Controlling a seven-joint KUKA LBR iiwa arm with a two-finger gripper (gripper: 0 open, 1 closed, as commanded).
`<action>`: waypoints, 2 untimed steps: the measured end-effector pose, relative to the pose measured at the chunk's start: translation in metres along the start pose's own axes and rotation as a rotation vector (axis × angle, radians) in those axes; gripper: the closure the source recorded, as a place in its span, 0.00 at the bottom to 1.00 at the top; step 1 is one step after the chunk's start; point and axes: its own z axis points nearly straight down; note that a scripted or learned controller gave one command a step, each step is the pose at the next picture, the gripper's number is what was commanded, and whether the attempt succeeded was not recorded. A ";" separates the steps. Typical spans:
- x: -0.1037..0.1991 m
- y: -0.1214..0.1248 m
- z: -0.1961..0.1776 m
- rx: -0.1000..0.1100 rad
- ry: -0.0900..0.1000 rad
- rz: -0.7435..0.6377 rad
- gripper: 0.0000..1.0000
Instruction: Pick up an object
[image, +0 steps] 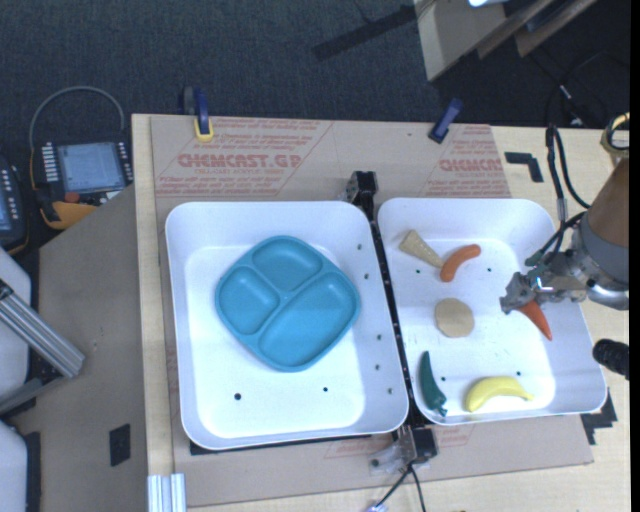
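My gripper (522, 296) is low over the right side of the right bin (500, 215), reaching in from the right. A small red-orange carrot-like piece (541, 320) pokes out from just under it, touching or nearly touching the gripper's tip. Whether it is gripped cannot be seen. Left of the gripper lie a round tan piece (454, 318), an orange sausage (460, 262) and a beige cone (419, 247). A yellow banana (497, 392) and a dark green piece (430, 385) rest near the bin's front edge.
The left bin (200, 380) holds a blue divided plate (288, 300) at its middle. A black divider with clamps (362, 187) runs between the two bins. Cables hang at the right above the arm.
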 end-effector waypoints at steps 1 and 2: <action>0.000 0.001 -0.027 0.001 0.000 0.000 1.00; 0.047 0.020 -0.015 0.006 0.004 -0.001 1.00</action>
